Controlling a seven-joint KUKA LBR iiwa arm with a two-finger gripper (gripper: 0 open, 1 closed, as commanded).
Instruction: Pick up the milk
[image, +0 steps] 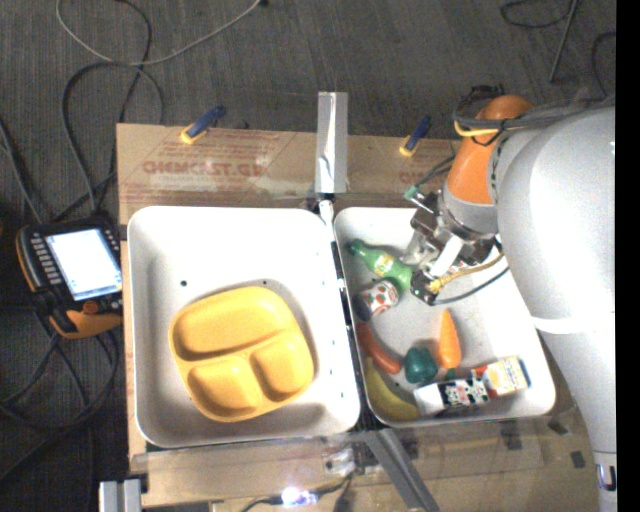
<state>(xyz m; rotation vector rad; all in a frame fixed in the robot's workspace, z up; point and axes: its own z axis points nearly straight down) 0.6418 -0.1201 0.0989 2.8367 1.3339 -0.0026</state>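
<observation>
Gripper (428, 262): low over the right bin's upper part, close beside the green bottle; whether it is clenched or released cannot be told.
Milk (472, 385): carton lying on its side at 5 o'clock in the right bin (520, 312), well apart from the gripper.
Green bottle (380, 263): at 11 o'clock in that bin.
Carrot (449, 338): just above the carton.
Banana (385, 392): at 7 o'clock.
Left bin (150, 300): bears a yellow tray (243, 350).

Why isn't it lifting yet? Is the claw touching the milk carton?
Apart. The camera view shows the gripper near the bin's top, with bare white floor between it and the milk carton at the bottom edge.
</observation>
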